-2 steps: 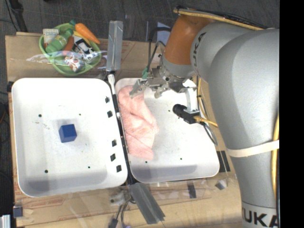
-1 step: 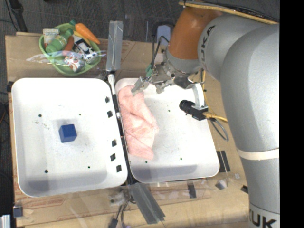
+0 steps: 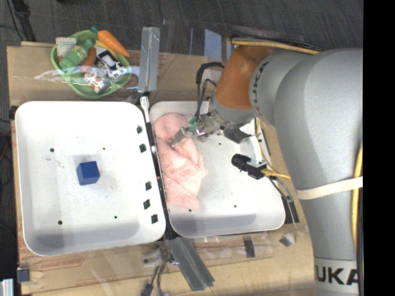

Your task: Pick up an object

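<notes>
so i've got the gripper point(image 3: 182, 137) down in the right bin point(image 3: 247, 217), tips right at the top end of the pink cloth point(image 3: 179, 165), which stretches away below the jaws. honestly can't tell if the jaws are apart or closed from this angle. looks like the grab step to me. next i'd want a firm pinch on the cloth, then a straight lift. blue cube point(image 3: 88, 172) sits way off to the left in the left bin point(image 3: 37, 227).
</notes>
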Controlling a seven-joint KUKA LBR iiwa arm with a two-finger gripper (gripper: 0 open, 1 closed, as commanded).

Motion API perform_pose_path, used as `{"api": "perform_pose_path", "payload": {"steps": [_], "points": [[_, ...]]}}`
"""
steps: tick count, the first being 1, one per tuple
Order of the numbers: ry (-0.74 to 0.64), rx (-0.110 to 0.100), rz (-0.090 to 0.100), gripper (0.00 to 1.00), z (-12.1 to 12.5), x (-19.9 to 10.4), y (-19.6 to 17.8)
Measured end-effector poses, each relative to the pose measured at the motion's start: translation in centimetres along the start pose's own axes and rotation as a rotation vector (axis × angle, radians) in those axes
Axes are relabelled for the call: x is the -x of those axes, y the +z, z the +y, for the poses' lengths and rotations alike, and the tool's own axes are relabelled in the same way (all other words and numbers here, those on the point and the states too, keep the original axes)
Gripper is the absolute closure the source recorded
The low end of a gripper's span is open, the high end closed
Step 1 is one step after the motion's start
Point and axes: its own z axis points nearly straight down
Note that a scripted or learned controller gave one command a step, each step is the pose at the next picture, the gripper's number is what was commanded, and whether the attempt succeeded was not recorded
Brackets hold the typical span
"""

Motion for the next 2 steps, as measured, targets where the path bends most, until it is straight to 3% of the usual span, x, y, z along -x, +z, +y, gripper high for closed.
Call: {"api": "perform_pose_path", "payload": {"steps": [1,2], "points": [[-0.002,-0.002,0.000,1.00,0.0,0.0,-1.0],[-0.046,0.002,-0.002,1.00,3.1,-3.5,-13.8]]}}
